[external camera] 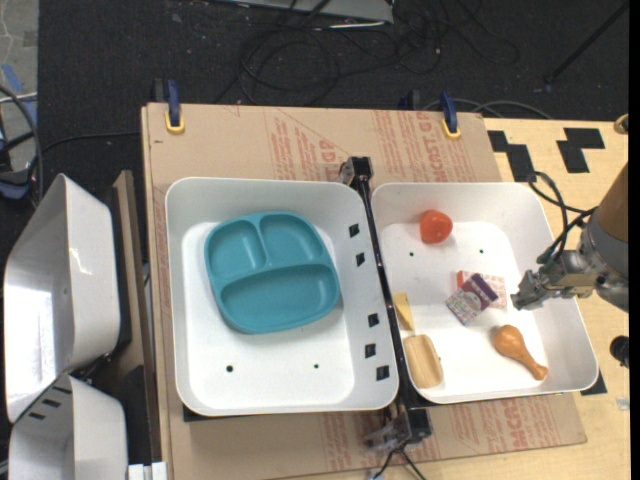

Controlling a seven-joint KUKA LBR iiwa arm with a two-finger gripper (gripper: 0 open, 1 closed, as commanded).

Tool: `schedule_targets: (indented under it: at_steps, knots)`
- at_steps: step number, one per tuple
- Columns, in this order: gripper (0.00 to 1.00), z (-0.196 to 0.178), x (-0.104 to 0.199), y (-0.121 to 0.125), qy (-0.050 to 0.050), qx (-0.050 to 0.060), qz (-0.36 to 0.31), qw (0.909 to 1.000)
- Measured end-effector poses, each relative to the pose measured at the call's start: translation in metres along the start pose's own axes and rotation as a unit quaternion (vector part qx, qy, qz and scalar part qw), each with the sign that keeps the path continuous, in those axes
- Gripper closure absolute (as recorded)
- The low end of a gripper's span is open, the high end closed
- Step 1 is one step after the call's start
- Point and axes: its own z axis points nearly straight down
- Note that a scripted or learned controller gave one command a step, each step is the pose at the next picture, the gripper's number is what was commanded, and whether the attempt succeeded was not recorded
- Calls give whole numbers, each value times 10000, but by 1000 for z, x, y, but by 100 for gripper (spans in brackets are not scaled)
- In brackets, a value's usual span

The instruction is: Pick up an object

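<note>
Bench: we see a flat tan board printed with faint red lettering, held at its far edge by two clamps and bearing both bins side by side.
Left bin: shallow, white, smooth plastic with rounded corners.
Teal plate: a glossy, rounded tray with three moulded compartments, lying flat in the far half of the left bin.
Right bin: the same shallow white shape, its left wall touching the left bin's right wall.
Yellow wedge: a small pale slab against the right bin's left wall.
Bread piece: a tan, matte, oblong loaf shape, near the yellow wedge on its near side.
Red ball: round and smooth, in the far part of the right bin, well apart from the rest.
Packet: a small crinkled wrapper, purple and white, mid-bin.
Drumstick: an orange-brown, smooth toy with a bulbous end and a thin tapered end, lying toward the near right corner.
Tool: grey metal, over the right side of the right bin, just right of the packet and apart from it; we cannot tell whether it is released or clenched.
</note>
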Motion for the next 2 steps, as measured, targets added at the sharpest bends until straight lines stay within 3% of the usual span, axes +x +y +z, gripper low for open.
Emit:
schedule_targets:
  at_steps: [1, 2]
  knots:
    - [100, -7, 0, 1, 1, 5, 0, 10000]
    - [100, -1, 59, 5, 16, 23, -22, 10000]
